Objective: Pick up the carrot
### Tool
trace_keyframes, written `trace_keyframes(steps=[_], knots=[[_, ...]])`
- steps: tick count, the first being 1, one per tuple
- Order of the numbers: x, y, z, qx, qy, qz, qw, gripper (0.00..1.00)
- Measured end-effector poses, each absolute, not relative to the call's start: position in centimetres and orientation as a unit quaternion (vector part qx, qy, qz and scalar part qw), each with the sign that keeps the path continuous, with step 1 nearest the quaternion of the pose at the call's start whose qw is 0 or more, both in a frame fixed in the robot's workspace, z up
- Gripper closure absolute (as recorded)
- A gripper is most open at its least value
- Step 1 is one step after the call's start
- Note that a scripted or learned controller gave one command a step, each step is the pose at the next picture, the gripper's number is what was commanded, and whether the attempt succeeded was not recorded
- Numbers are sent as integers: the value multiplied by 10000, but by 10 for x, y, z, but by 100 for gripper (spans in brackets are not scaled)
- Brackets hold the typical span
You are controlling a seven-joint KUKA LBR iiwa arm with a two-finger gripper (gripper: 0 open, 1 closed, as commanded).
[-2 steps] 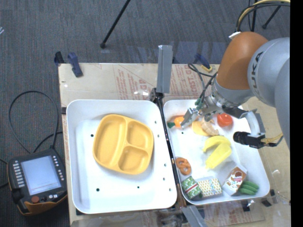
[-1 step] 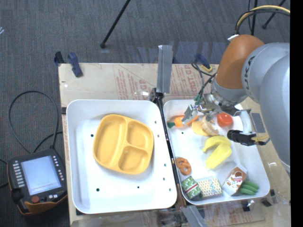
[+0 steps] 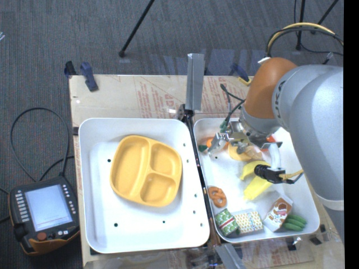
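Grey metal and an orange band [image 3: 265,94] mark the arm [image 3: 317,133], the bulkiest thing here, reaching in from the right over the brown tabletop [image 3: 140,94]. It covers the far right corner of the right bin [image 3: 231,175].

The left bin [image 3: 101,217] holds a yellow plate [image 3: 147,170] with three compartments, lying flat.

The pincer [image 3: 227,142] sits low in the far left part of the right bin. Wrist hardware crowds it, so I cannot tell whether it is released or clenched.

The carrot [image 3: 214,144] is a small orange shape with a green bit at its left end. It lies by the right bin's left wall, on the pincer's left side in this view, touching it or just beside it. Whether it is grasped cannot be made out, and part of it is hidden under the metal.

Nearer the camera lie two yellow pieces [image 3: 257,188], their kind unclear. Along the near wall stand small cartons [image 3: 248,221] with blurred print and green pods [image 3: 294,222]. A brown pretzel [image 3: 217,195] lies by the left wall.
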State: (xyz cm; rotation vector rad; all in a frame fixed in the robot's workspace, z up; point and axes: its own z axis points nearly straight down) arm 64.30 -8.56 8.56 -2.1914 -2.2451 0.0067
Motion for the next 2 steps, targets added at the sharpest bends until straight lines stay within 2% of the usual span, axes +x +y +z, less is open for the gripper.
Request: trace_keyframes(steps=[1,2], knots=[[643,-127,87,-7886,-6149,15,62,0],[639,-91,83,-8486,-5290,92,60,0]])
